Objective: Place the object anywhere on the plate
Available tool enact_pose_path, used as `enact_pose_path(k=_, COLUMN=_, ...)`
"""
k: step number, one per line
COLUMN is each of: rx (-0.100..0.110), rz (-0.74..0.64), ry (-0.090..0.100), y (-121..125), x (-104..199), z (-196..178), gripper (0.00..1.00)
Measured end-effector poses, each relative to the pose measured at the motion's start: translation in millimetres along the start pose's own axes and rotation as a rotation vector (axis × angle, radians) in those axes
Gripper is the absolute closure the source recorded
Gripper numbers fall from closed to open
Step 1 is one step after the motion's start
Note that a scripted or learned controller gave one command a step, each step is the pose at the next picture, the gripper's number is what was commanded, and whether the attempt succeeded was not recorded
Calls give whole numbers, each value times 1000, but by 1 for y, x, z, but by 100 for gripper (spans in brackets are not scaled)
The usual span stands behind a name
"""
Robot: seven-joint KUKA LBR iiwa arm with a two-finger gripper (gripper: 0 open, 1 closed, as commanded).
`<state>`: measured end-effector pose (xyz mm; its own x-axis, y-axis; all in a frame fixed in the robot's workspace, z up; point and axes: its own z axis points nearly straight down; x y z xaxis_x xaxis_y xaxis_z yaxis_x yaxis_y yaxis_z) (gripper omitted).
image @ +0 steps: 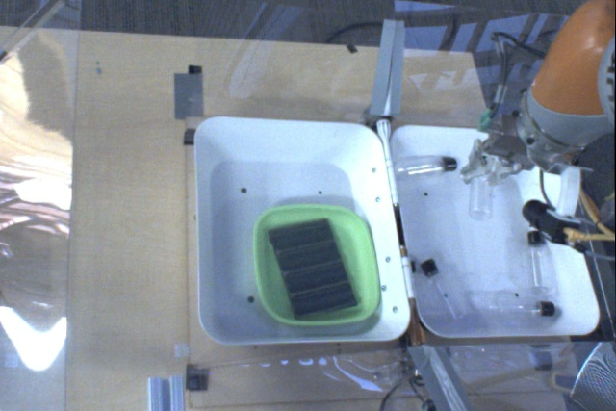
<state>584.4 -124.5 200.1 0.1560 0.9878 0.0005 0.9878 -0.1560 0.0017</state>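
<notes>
Dark block on the plate in the left bin; hand over the right bin.
Nearest, in the left bin: green plate towards the front right corner, with the dark ridged block lying flat on it, well inside the rim and angled slightly. Alongside, in the right bin: clear capped tube at the front wall, small black cap near the left wall, second clear tube standing lengthwise towards the right side. Further back: hand above the rear half of the right bin, well apart from plate and block, close to a third clear tube; whether clenched or released cannot be told. Behind that, grey arm with orange band entering from the right. Farthest: tan counter running round both bins.
</notes>
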Motion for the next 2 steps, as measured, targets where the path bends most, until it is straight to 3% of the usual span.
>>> enact_pose_path(k=1, rx=-10, rz=-29, ry=-1, y=9, x=8, z=-87, gripper=100)
enact_pose_path(k=2, rx=-2, rz=-113, ry=0, y=-8, x=65, z=15, gripper=100)
